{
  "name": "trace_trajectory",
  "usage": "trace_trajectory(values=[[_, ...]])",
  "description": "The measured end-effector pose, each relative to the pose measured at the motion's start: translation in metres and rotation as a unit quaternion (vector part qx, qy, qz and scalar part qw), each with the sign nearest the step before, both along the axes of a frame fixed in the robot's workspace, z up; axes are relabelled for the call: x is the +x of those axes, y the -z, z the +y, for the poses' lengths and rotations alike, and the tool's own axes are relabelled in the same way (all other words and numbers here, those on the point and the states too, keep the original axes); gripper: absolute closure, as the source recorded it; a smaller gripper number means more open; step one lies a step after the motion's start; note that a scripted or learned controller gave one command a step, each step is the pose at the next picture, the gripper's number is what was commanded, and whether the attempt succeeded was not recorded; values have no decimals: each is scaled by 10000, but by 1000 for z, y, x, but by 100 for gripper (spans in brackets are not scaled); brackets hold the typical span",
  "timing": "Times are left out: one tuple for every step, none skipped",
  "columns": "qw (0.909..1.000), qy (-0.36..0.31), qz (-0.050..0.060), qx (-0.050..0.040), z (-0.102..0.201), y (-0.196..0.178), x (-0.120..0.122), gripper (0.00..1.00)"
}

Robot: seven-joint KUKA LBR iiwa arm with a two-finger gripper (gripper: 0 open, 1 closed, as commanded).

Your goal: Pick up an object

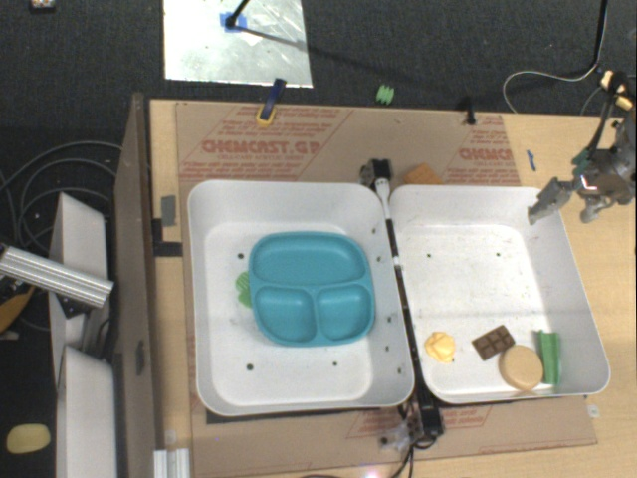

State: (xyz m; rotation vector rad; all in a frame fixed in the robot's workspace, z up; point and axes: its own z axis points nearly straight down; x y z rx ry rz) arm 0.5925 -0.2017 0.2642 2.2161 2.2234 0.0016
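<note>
Hovering at the frame's right edge, the grey two-finger gripper (563, 200) spreads its fingers apart above the right shallow white bin's (478, 252) upper rim, holding nothing.

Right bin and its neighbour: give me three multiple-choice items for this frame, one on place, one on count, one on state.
1. Where does the blue tray lie?
A. left bin
B. right bin
C. on the bench

2. How many things lie in the right bin?
A. two
B. four
C. six

3. How does the tool stand to those things?
A. pressed on one
B. lifting one
C. apart, at the bin's far right corner

Answers: 1 A, the tray sits inside the left bin. 2 B, a yellow piece, brown block, tan disc and green stick. 3 C, they lie along the near edge.
</note>
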Motion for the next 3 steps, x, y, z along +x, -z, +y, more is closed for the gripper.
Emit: trace_trajectory(values=[[10000,-31,52,31,68,108,-7,0],[10000,-18,27,18,119,183,-37,0],[10000,-11,-58,-19,71,165,64,0]])
